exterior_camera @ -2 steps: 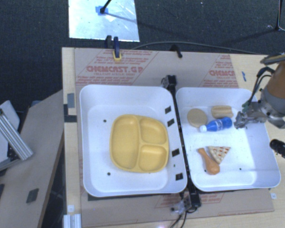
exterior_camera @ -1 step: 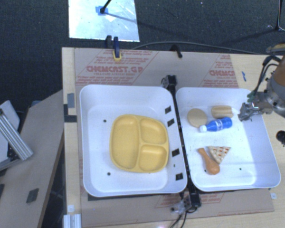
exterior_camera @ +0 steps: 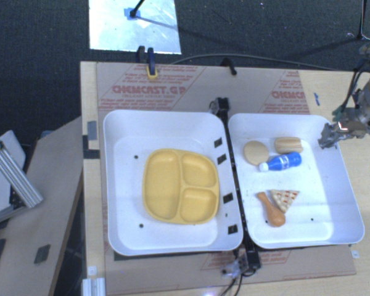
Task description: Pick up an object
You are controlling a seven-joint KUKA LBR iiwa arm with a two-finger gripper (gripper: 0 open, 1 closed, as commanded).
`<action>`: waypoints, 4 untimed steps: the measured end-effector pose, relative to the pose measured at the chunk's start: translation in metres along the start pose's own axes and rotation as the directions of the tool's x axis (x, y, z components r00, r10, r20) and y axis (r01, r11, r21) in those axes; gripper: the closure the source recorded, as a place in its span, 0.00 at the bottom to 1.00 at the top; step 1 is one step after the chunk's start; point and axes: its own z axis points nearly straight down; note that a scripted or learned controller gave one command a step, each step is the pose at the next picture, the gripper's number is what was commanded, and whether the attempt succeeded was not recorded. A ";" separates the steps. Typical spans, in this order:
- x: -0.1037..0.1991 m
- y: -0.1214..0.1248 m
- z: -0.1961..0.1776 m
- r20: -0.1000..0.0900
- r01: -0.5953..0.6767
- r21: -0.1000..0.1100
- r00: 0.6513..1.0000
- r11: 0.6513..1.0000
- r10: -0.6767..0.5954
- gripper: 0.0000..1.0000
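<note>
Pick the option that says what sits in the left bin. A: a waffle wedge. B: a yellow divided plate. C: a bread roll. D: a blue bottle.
B. The yellow divided plate lies alone in the left bin, while the blue bottle, the waffle wedge and the bread roll all lie in the right bin.

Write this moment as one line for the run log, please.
claw: over right bin's right rim, holding nothing seen | blue bottle, bread roll, drumstick: in right bin | yellow plate: left bin
</note>
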 end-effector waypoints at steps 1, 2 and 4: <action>0.049 -0.005 -0.007 -0.004 0.005 0.004 1.000 1.000 -0.005 1.00; 0.103 -0.017 -0.015 -0.004 0.005 0.005 1.000 1.000 -0.005 1.00; 0.206 -0.044 -0.008 -0.005 0.006 0.006 1.000 1.000 -0.006 1.00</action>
